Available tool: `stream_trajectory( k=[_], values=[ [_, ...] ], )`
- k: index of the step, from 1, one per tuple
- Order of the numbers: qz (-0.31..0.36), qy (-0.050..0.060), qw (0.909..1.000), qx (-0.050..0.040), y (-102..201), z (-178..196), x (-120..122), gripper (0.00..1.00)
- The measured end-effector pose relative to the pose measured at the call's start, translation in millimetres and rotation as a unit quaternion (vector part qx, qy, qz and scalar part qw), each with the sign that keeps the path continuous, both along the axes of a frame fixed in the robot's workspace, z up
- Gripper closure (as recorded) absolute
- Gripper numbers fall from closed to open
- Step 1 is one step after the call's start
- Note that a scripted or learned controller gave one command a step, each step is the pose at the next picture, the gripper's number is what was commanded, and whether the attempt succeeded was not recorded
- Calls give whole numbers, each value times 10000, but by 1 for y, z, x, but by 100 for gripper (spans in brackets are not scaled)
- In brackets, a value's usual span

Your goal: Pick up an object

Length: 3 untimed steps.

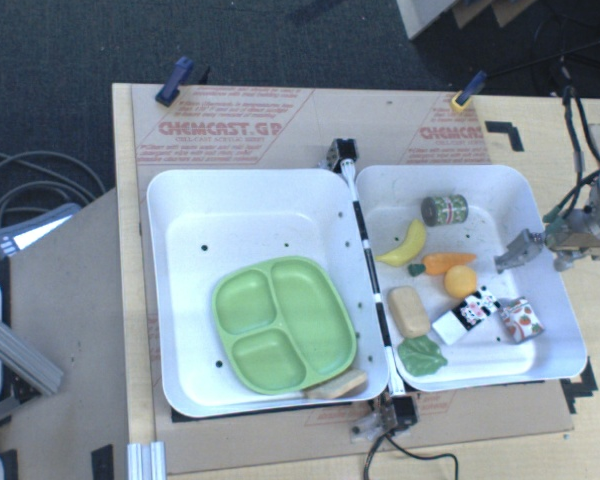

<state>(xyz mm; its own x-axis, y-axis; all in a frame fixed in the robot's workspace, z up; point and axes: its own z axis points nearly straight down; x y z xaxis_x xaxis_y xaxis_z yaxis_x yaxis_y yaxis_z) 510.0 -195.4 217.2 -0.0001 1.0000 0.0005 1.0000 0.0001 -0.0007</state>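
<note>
As the arm enters from the right, it reaches just past the right bin's rim, so the scene reads as an early approach.

Camera view, bins: two shallow white bins sit side by side on the bench; the left bin (180,208) bears a green divided plate (283,323), and a tan block (337,386) lies at that plate's lower edge, against the bin wall.

Camera view, candidates: the right bin (500,183) holds all the small objects, so a pick probably happens here. A green can (446,209) lies on its side near the top. A banana (405,244), a carrot (448,263) and an orange fruit (460,280) are close together in the middle. Below them are a bread-like piece (410,311), a green leaf (421,354), a black and white carton (465,314) and a small strawberry carton (521,319).

Camera view, gripper: the gripper (521,249) is at the bin's right side, above the strawberry carton and apart from it, near the wall.

Jaws: I cannot tell how they stand; the grey parts are too small and blurred. Nothing is seen between them.

Judgement: no object is lifted yet; all lie on the bin floor.
</note>
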Motion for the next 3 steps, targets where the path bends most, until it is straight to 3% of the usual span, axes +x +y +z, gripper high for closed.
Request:
stream_trajectory(
  k=[1,2,3],
  values=[
    [4,-6,10000,-3,39,-133,16,0],
    [-3,-29,10000,-15,39,-121,17,100],
    [6,-13,10000,-1,113,-32,51,100]
  ],
)
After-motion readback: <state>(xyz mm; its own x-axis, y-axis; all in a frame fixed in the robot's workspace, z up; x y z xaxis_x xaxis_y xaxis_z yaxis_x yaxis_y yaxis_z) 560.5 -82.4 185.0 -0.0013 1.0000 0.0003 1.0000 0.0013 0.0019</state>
